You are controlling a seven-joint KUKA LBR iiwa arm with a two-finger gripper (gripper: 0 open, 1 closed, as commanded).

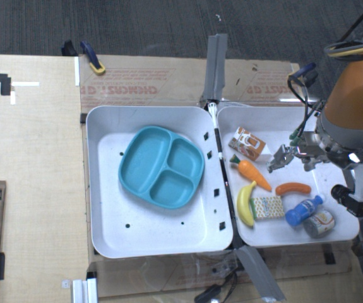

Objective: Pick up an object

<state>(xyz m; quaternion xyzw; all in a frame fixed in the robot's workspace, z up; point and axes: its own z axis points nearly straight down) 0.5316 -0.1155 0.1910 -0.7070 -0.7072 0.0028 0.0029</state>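
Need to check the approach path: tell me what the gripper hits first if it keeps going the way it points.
Probably the carrot: the gripper points left and down toward it in the right bin. Depth is unclear from this slanted view.

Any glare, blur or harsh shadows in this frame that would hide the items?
Camera view: lighting is even and soft, with mild sheen on the blue plate and white bin walls; shadows are faint; the carrot and banana read sharp; the tool looks slightly soft, its fine detail hard to make out.

arm: cut off at your right edge | right bin: far corner hidden behind arm | can: label too small to read
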